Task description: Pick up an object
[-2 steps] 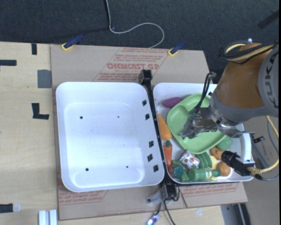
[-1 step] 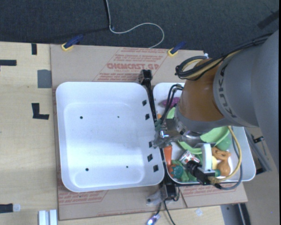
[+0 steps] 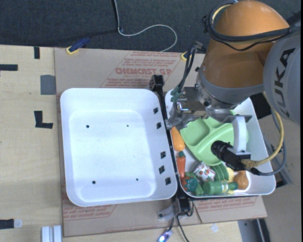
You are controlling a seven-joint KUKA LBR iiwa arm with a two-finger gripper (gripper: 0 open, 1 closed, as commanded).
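A grey KUKA arm (image 3: 242,49), capped by a glossy orange dome above the wrist, hangs low over the right-hand white bin (image 3: 265,185) on a cardboard-covered bench (image 3: 141,69). Its bulky wrist housing covers much of that bin, and the gripper (image 3: 184,105) appears as a cluster of metal parts near the bin's upper left corner, close to the divide between the two bins; whether it is parted, closed or clamped on anything cannot be told from this angle.

Below the wrist lies a heap of small toys. A pale green plastic tray (image 3: 209,135) with raised, rounded edges sits tilted at the centre of the pile. Along the bin's left wall lie an orange carrot-shaped toy (image 3: 178,139) and a slimmer one (image 3: 181,164) below it. Near the front wall rest a green bottle (image 3: 214,187) lying on its side, a white die-like block (image 3: 204,173) with coloured marks and a round orange piece (image 3: 241,180). A black cylindrical fitting (image 3: 227,154) with a yellow cable (image 3: 272,153) crosses above them.

The left-hand white bin (image 3: 111,150), smooth and shallow with rounded corners, lies just beside the right one. A thin white cable (image 3: 141,32) loops across the dark carpet (image 3: 50,9) beyond the bench.
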